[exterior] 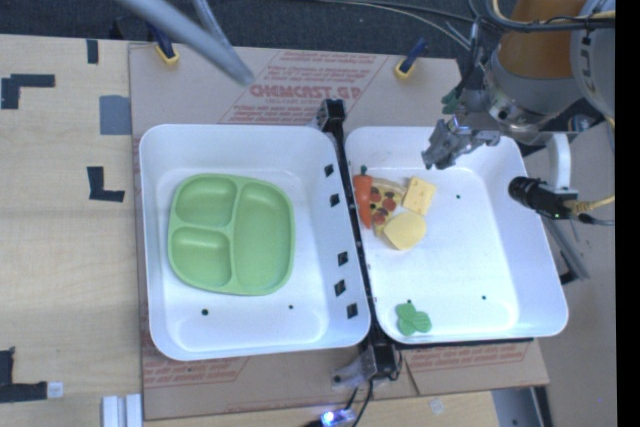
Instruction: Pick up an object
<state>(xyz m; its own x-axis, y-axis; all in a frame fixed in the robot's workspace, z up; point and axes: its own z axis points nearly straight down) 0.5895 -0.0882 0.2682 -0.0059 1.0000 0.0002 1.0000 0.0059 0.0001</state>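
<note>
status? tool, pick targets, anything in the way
Tool over right bin's far edge, nothing between fingers. Yellow pieces and orange piece just below-left; green piece by near wall. Path unobstructed.

— Inspector: Where did the camera stand?

— Assistant: It was fixed above the bench, looking down at a slant. Both white bins fitted within the frame, the left bin [160,215] and the right bin [500,245], so it stood at some distance.

— Inspector: And relative to the gripper [440,155]?

— Assistant: The gripper sat in the upper right of the view, over the right bin's far edge. The left bin lay well to its left. The arm [550,25] entered from the right, behind the gripper.

— Inspector: Any second view?

— Assistant: One view recorded.
</note>
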